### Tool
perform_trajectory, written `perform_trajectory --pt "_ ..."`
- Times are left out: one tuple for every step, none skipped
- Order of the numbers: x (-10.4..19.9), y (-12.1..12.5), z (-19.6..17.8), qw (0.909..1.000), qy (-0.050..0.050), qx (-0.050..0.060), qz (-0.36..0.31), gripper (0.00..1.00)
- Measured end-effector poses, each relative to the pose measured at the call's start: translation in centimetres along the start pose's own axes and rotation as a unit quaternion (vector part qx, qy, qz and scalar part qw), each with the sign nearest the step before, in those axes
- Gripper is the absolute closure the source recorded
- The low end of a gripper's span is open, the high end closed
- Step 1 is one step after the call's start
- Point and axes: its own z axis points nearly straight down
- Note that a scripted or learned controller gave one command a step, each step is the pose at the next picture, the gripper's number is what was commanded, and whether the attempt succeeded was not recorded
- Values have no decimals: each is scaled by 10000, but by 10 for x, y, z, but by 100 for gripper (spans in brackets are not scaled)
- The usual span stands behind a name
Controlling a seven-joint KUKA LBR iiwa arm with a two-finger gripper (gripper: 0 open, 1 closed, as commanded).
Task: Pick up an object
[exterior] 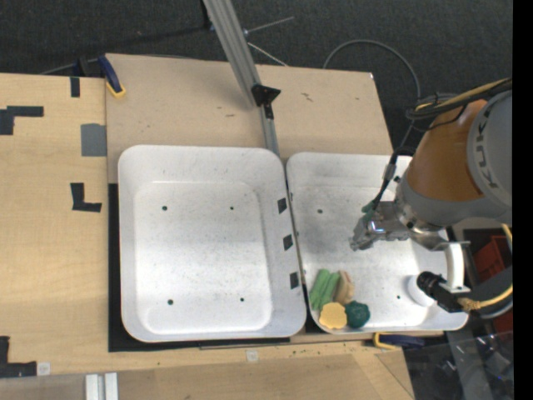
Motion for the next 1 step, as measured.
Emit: perform_trajectory --pt "0 1 -49 10000 -3 -2 4 100"
